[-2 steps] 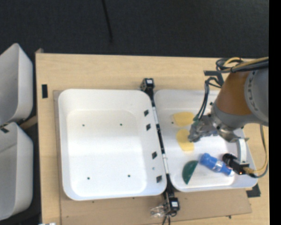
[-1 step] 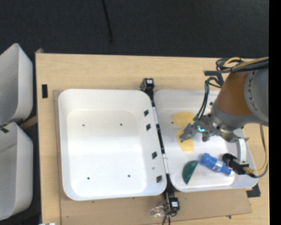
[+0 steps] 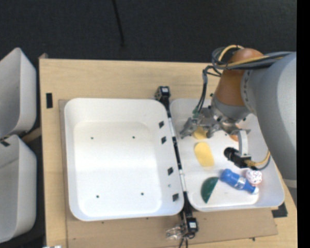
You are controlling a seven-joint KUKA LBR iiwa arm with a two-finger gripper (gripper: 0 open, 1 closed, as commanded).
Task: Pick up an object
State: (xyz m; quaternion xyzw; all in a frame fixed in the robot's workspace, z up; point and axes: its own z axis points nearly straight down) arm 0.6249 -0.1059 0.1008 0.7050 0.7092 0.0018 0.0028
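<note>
gripper (image 3: pixel 200 129) low in right bin (image 3: pixel 268 198); over small yellow piece (image 3: pixel 199 134) | yellow block (image 3: pixel 204 154) beside (apart)

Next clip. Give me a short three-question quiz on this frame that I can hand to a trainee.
1. True or false: the yellow block lies in the left bin.
2. Which object lies nearest the right bin's front edge? A) green piece B) yellow block
3. What colour is the bottle-like object beside the green piece?

Key
1. False: it lies in the right bin, just below the pincer.
2. A.
3. Blue.
</note>
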